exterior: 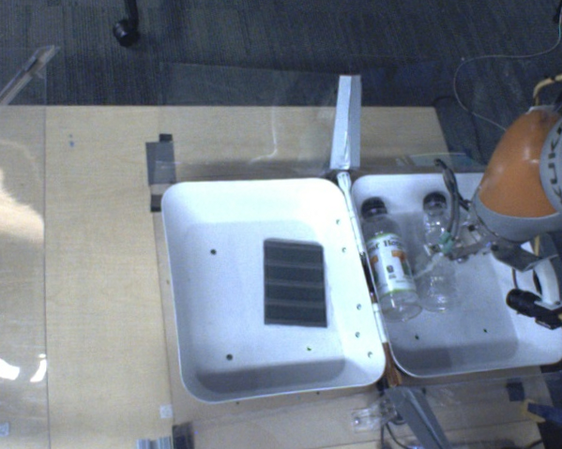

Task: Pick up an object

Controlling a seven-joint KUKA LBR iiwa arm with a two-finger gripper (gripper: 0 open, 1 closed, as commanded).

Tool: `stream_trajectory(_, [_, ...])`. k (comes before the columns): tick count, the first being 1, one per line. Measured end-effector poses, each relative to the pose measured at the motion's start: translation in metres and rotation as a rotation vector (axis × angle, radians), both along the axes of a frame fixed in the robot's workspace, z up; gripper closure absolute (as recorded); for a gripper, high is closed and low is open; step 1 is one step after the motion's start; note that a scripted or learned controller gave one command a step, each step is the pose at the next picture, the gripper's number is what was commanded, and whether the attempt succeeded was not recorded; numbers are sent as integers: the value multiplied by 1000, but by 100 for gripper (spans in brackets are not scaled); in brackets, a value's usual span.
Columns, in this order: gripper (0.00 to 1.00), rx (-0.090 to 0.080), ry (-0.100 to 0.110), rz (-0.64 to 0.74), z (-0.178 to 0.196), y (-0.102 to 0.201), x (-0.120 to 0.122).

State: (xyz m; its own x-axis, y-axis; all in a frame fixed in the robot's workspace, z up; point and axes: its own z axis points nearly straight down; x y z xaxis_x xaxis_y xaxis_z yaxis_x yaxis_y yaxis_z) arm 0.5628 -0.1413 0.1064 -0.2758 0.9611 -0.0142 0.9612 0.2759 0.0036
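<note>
Two shallow white bins sit side by side on a pale wooden table (88, 304). The left bin (199, 270) holds one thing: a dark, ribbed rectangular pad (295, 282) lying flat near its middle, slightly right of centre and well apart from every wall.

The right bin (475, 345) holds two clear plastic bottles. The labelled bottle (388, 265) lies along the bin's left wall, its black cap pointing toward the far edge and its base toward the near edge; the label is white with a band of orange and green. Just beside it, to the right, lies a second clear bottle (437, 253), also dark-capped at the far end, its see-through body hard to trace against the white floor.

The arm (527, 173) reaches in from the right, its orange band showing above the grey wrist. The gripper (454, 243) hangs over the right bin, right at the second clear bottle and overlapping it in the view. Whether it is open or closed, or gripping that bottle, cannot be told from here, because the metal parts and the transparent plastic blend together.

A grey metal bar (345, 122) stands up behind the seam between the two bins.
</note>
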Motion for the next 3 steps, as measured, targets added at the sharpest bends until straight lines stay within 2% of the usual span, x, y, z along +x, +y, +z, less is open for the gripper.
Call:
stream_trajectory(1, [0,-15,6,90,-2,5,4])
stream_trajectory(2, [0,-13,20,117,-5,8,12])
stream_trajectory(3, [0,-14,32,79,-10,7,27])
